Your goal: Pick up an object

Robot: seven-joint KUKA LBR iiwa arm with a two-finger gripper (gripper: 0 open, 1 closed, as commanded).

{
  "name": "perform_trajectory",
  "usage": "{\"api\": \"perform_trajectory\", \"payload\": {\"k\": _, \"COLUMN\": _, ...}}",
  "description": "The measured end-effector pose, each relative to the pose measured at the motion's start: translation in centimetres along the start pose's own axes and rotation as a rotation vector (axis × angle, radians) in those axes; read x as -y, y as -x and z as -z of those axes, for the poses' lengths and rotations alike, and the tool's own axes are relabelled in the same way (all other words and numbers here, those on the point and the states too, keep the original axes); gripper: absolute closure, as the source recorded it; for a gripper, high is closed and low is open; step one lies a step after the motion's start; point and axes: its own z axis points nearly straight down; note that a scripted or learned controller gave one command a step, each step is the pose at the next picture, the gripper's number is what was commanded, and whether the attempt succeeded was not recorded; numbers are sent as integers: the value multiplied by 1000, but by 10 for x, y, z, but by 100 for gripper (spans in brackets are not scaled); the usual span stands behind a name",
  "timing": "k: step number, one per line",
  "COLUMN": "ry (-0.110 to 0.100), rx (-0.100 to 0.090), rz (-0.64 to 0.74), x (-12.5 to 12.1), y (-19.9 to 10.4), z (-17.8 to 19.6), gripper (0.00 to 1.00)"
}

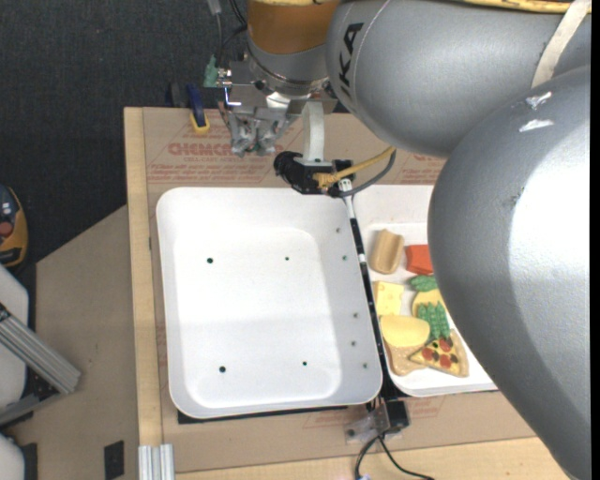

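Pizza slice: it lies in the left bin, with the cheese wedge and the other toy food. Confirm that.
Wrong bin. In the camera view the pizza slice lies in the right bin, with the cheese wedge and the other toy food.

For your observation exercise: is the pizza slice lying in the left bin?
No, the pizza slice lies in the right bin, among other toy foods.

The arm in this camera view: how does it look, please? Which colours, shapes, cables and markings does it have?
The arm is built of large rounded grey segments, smooth and slightly glossy, with dark lettering on one. An orange band circles it above the wrist. Below sits a small metallic gripper with green and blue parts beside it. A black and yellowish cable runs near the wrist.
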Motion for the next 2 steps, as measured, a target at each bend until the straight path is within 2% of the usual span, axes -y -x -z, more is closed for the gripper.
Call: {"api": "perform_trajectory", "payload": {"k": 2, "ry": 5, "rx": 0, "rz": 2, "x": -1, "y": -1, "z": 21, "gripper": 100}}
